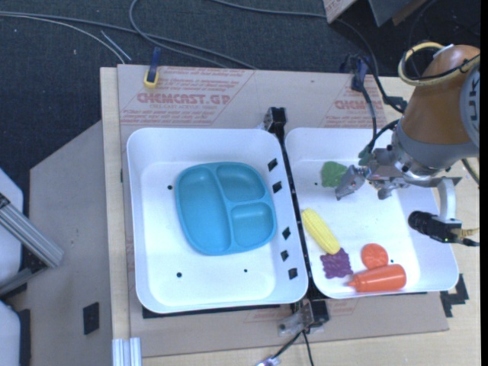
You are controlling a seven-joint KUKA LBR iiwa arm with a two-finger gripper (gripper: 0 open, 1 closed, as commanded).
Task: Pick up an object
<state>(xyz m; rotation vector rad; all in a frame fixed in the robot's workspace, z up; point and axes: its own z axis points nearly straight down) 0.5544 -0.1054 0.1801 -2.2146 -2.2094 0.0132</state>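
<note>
Arm [438,105] partly hides right bin's [435,280] far rim.

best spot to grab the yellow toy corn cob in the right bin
Take the yellow toy corn cob across its narrow middle, coming straight down. It lies flat and slanted, with bare bin floor along both long sides, while the purple toy grapes crowd its lower end.

A rounded orange band [438,82] is seen above a grey wrist [433,145]. A yellow cable [415,52] is looped beside the band. The small metallic pincer [367,183] is grey.
</note>
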